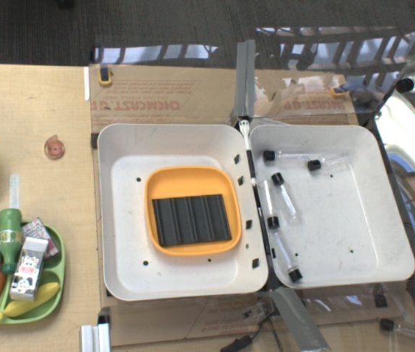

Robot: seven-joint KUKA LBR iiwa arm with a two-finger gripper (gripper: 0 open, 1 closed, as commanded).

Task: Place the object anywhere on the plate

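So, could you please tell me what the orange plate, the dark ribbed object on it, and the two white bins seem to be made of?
The orange plate looks like moulded plastic: even colour, rounded rim, soft sheen. The dark ribbed object seems matte rubber or plastic, grey-black with parallel grooves and no glare; I can't tell which. The white bins look like thin formed plastic, smooth, with rounded corners and a faint gloss.

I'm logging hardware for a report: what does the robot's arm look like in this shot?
At the right edge sits a smooth, rounded shell, glossy grey-white, possibly a link of the arm. A thin dark cable slants above it. No markings are legible on it.
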